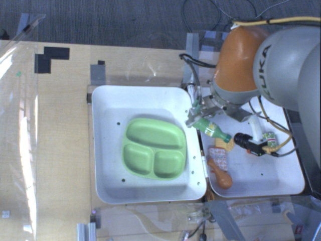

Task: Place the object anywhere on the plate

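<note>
My claw (196,115) pinches the green bottle (212,129) by its neck over the bin divider; it could swing loose before reaching the plate (153,148)

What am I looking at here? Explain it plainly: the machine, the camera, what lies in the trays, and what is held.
One camera looks down at a slant on a wooden bench. The big grey shape with the orange band is a robot arm reaching in from the right. At its tip is its tool, the part that grasps.

Two shallow white bins sit side by side. The left bin holds a green plate with three compartments. The right bin holds small items, including a green bottle and a brown piece of toy food.

The tool is over the gap between the bins, at the bottle's end. Whether it grips the bottle, I cannot tell.
</note>
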Available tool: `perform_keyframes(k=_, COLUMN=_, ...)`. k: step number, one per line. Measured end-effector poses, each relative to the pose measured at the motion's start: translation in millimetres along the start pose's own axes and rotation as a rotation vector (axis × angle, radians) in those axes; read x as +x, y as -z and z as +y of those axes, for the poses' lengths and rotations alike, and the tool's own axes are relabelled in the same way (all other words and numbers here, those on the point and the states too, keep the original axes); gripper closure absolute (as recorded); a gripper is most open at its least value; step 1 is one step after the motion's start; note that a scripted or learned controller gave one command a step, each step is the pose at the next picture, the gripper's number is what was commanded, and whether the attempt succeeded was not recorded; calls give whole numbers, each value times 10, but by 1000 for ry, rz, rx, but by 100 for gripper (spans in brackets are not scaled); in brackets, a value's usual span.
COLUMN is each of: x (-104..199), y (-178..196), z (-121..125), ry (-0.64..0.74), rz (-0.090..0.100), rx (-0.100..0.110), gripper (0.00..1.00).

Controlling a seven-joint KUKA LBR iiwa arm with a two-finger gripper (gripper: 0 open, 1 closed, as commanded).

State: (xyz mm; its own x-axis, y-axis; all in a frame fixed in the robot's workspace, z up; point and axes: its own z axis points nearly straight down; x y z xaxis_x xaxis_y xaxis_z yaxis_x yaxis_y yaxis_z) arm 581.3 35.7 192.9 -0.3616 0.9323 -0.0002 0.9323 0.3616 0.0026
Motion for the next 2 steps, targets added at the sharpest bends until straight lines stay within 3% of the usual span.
perform_keyframes(k=1, x=790, y=218, z=390, ry=189, rz=-1, rx=-3, gripper=100)
perform_keyframes(k=2, x=786, y=219, z=389, ry=188, rz=-1, rx=-3, gripper=0)
